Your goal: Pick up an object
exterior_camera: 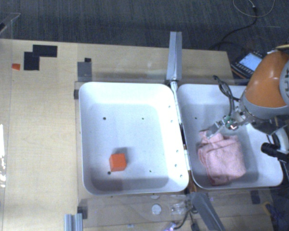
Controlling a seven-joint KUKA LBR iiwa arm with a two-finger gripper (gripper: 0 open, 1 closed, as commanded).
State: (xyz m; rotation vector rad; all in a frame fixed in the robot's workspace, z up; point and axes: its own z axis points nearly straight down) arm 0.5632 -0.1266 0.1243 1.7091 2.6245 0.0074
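A folded pink cloth (222, 159) lies in the right bin (202, 100), toward its front. My gripper (221, 128) hangs low over the cloth's far edge, at or just above the fabric; whether it touches the cloth I cannot tell. The arm, with its orange band (266, 83), comes in from the right over that bin. A small orange block (118, 162) sits on the floor of the left bin (125, 97), near the front left, far from the gripper.
A metal divider rail (175, 61) runs between the two bins at the back. Black and orange markers (36, 57) lie on the wooden bench at far left. Cables and a device (250, 61) sit behind the right bin.
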